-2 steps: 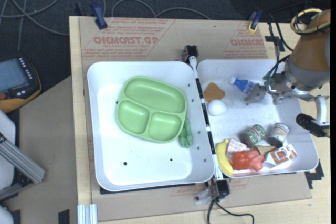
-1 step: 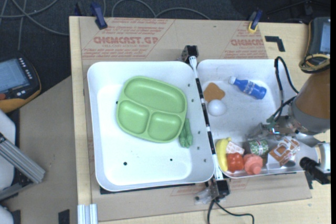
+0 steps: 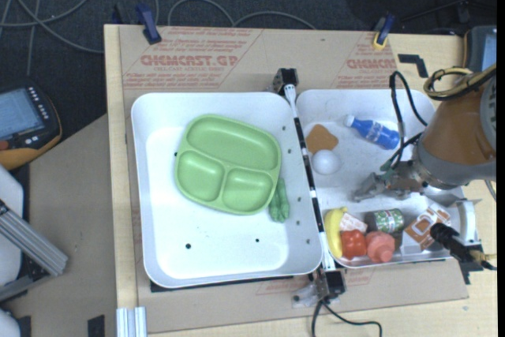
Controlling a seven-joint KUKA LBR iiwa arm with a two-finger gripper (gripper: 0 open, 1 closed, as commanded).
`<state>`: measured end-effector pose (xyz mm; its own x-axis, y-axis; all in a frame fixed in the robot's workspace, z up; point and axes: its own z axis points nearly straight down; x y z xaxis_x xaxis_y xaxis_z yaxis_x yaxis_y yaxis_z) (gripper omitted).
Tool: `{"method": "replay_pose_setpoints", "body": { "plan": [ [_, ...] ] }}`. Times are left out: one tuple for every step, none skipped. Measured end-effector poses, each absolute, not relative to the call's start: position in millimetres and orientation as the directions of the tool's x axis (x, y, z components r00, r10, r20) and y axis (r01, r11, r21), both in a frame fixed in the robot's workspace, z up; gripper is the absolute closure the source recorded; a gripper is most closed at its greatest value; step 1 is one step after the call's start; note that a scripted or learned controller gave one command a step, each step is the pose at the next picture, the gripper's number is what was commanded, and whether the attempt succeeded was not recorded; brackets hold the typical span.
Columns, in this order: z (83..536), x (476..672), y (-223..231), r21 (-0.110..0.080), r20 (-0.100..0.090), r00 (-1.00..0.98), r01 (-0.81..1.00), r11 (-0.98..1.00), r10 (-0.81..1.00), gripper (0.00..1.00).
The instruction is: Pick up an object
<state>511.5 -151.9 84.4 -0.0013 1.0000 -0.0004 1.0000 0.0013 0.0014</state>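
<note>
Tool (image 3: pixel 369 187) (fingers blurred) over right bin (image 3: pixel 359 101)

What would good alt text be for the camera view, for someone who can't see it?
A grey and orange robot arm reaches from the right into the right white bin, its gripper low among small items: a blue bottle, white ball, banana and can. The left white bin holds a green divided plate.
</note>
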Motion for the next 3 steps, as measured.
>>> {"method": "replay_pose_setpoints", "body": {
  "plan": [
    [102, 620.8, -179, 0.003, -0.001, -0.001, 1.000, 0.001, 1.000, 0.00],
    [85, 600.1, -217, -0.001, 0.006, -0.004, 1.000, 0.004, 1.000, 0.00],
    [140, 478.8, -225, -0.001, 0.000, 0.002, 1.000, -0.002, 1.000, 0.00]
  ]
}}
